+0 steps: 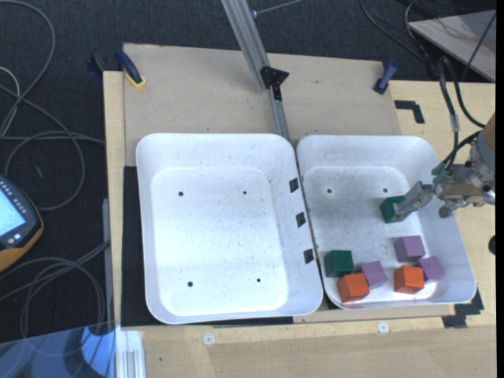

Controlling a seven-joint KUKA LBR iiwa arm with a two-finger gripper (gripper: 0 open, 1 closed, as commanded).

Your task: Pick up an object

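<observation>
- I read this as the grasp step: my end effector [403, 205] sits low in the right white plastic bin [346, 154], reaching in from the right, its tip touching a small dark green cube [390, 209]
- I cannot tell whether the end effector is wide or narrow, nor whether the cube is truly between its fingers, so I count nothing as held
- The next move, I judge, calls for a sure closure on that cube, then a straight lift
- Near the bin's front wall lie a second dark green block [339, 262], two orange blocks [353, 287] [409, 279] and three purple blocks [409, 247] [374, 272] [431, 268], all apart from the target
- The left white bin [150, 211] adjoins, on the wooden table [197, 93]; nothing crowds the lift
</observation>
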